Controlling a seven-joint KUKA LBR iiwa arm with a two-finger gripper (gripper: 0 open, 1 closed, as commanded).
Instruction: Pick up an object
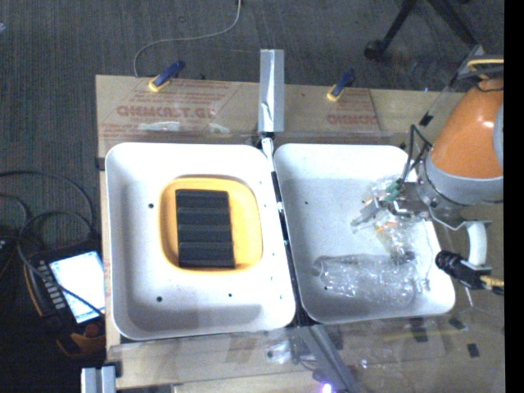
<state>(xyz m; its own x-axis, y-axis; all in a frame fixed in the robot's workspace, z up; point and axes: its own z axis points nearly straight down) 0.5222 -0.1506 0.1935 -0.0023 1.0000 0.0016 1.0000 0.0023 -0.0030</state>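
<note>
A clear plastic bottle [368,277] lies on its side along the front of the right bin [327,178]. Just above it sits a crumpled clear plastic wrapper [385,215]. My gripper [403,205] is low over the right side of this bin, right at the wrapper, under the grey and orange wrist [467,154]. Whether the wrapper is held cannot be made out. In the left bin [131,178] rests a yellow dish-like object with a black ribbed block [205,228] set in it.
A metal divider post [271,97] stands at the back between the two bins. Two blue-and-yellow clamps [166,74] sit on the board behind the bins. A black cable connector [458,267] hangs off the arm past the right bin's right rim.
</note>
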